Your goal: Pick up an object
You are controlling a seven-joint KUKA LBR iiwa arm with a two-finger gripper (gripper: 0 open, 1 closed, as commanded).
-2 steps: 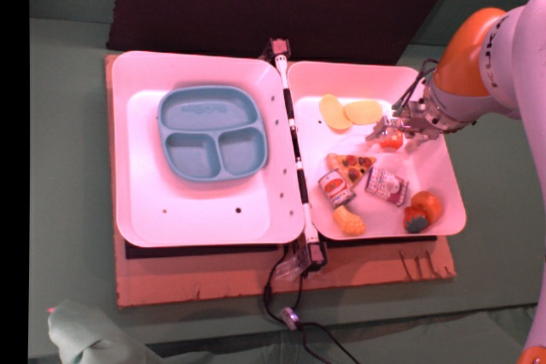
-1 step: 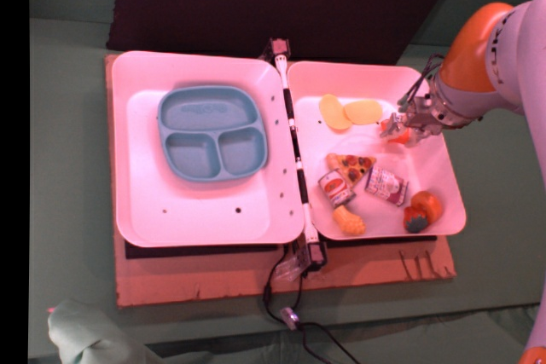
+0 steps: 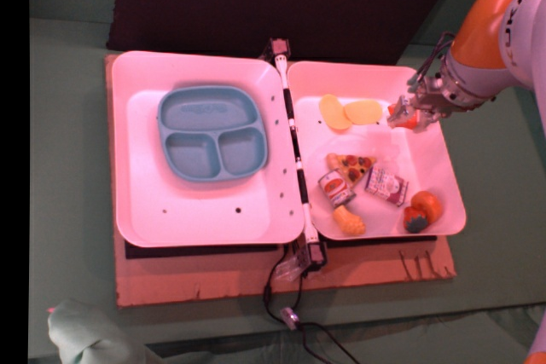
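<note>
My gripper [image 3: 406, 113] hovers over the right bin [image 3: 444, 158], near its far right side, just right of two flat yellow pieces [image 3: 363, 110]. A small orange-red bit shows at the gripper's tip; I cannot tell whether it is a held object or part of the gripper. Lower in the same bin lie a pizza slice [image 3: 351, 164], a small red-labelled can [image 3: 336, 187], a white printed packet [image 3: 386, 184], a yellow-orange oblong piece [image 3: 348, 221] and an orange ball with a blue patch [image 3: 421, 210].
The left bin [image 3: 145, 200] holds a blue divided plate [image 3: 212, 132]. A black-and-white bar [image 3: 294, 158] runs between the two bins, with cables trailing off the bench's front edge. The arm comes in from the upper right.
</note>
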